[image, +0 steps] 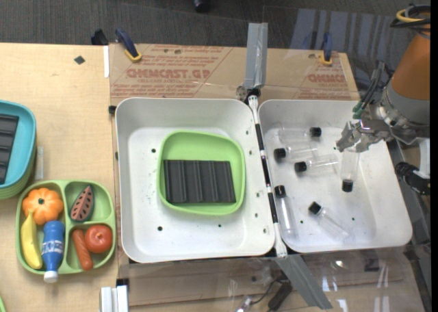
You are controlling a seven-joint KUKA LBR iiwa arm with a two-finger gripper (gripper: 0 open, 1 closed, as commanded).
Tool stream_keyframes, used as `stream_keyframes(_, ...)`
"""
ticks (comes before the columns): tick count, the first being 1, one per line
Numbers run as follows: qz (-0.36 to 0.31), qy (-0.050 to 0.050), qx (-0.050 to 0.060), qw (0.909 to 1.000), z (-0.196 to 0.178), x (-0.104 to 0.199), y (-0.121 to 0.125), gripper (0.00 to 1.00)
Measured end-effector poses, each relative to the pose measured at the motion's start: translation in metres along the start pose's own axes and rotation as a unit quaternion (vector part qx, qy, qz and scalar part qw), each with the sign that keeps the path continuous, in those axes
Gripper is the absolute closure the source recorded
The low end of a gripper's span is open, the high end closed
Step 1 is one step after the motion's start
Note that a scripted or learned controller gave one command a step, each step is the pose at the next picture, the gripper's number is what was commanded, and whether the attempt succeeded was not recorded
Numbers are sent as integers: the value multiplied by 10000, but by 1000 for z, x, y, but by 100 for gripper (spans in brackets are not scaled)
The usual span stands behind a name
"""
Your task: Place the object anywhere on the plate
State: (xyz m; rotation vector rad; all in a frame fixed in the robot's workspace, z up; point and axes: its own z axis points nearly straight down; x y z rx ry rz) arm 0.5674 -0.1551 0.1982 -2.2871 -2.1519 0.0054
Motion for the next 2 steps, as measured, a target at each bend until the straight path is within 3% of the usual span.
stream_keyframes(1,3,1,-1,10000,0,0,0,0)
stream_keyframes(2,944,-3,-4,9955,-148,-11,30,0)
